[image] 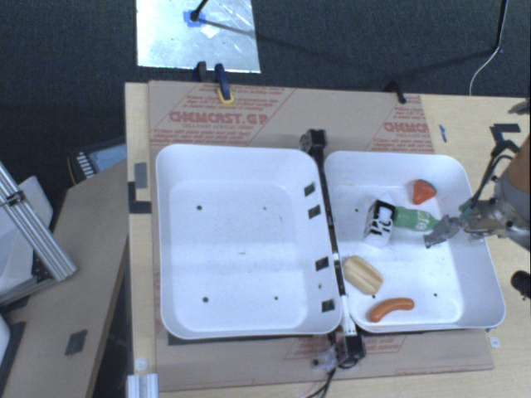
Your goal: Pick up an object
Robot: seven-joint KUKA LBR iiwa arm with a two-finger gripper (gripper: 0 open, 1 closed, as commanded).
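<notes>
Green bottle (412,218) lies just beside my hand (437,235) in the right bin (477,305). I can't tell the hand's state. I'd centre over the bottle before descending.

Legible printing appears on the brown cardboard sheet (249,110) lying under the two white bins. Red block lettering reading "CHEMCAST" followed by characters that appear to be "GP" runs along the sheet's far edge, towards its far left corner. A second red imprint of the same pattern stands near the sheet's far right corner; it is set at a slant and cannot be read in full. The small black-and-white carton (380,222) in the right bin carries dark markings too small to read.
</notes>
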